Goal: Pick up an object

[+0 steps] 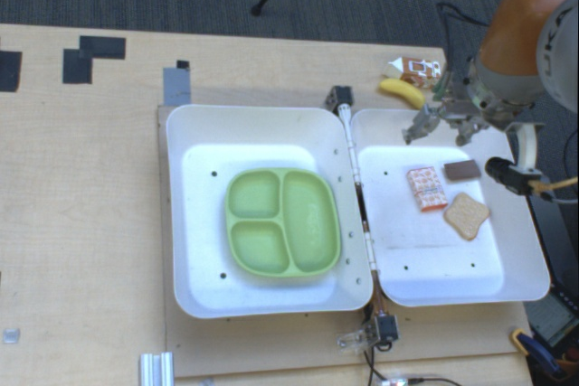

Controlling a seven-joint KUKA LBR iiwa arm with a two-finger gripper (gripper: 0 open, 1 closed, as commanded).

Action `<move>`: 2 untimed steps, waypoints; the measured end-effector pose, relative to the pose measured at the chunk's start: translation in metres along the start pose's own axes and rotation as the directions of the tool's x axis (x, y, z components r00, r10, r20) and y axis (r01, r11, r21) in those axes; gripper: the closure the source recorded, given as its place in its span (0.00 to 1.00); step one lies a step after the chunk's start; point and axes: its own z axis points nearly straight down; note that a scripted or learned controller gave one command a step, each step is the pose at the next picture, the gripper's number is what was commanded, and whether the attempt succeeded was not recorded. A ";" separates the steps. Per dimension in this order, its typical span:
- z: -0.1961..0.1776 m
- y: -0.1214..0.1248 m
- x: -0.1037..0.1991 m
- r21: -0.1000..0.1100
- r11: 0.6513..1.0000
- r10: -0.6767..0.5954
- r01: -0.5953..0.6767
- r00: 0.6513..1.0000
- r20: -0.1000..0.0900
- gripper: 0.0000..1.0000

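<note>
On the counter [81,194], the left bin [194,194] holds a green tray [282,221]. Over the right bin's [507,276] far edge, the jaws [441,124] hang spread, grasping nothing. Toast [466,216], wafer [425,188] and chocolate [461,170] lie below; a banana [401,90] lies beyond.

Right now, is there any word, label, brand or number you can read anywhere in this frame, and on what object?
None legible.
Red-and-white snack packet in the right bin: printed pattern, too blurred to read.
Small carton behind the banana: coloured print, too small to read.
</note>
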 end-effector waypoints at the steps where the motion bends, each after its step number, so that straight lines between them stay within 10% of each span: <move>1: 0.100 -0.058 0.011 -0.008 1.000 0.001 -0.001 1.000 0.002 0.00; 2: 0.089 -0.056 0.010 -0.014 1.000 0.002 -0.002 1.000 0.006 1.00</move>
